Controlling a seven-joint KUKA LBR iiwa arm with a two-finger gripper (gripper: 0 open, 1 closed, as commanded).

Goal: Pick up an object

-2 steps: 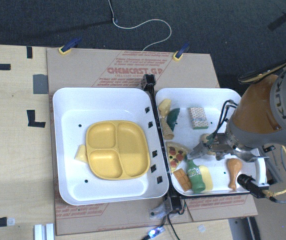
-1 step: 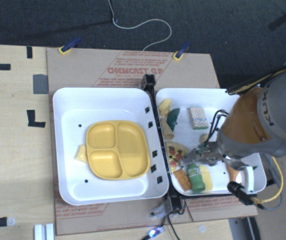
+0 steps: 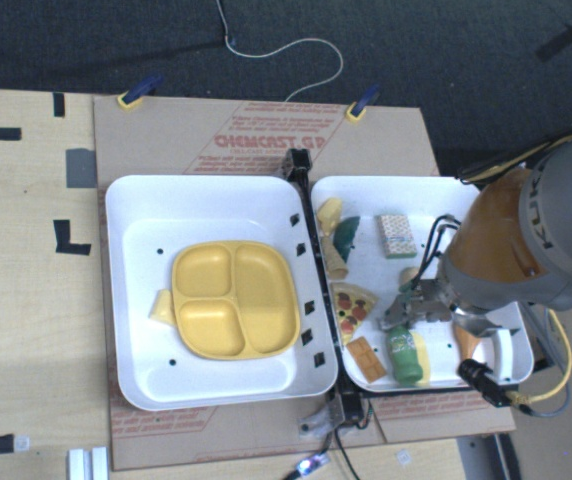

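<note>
The gripper (whether open or closed, I cannot tell) hangs just above the green bottle in the right bin.

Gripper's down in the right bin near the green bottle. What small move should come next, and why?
Probably a short shift toward the near rim, then straight down. The gripper sits just past the top of the green bottle, and nothing shows between its jaws. The pizza slice toy lies close on the divider side, so keep the move small to avoid it.
</note>
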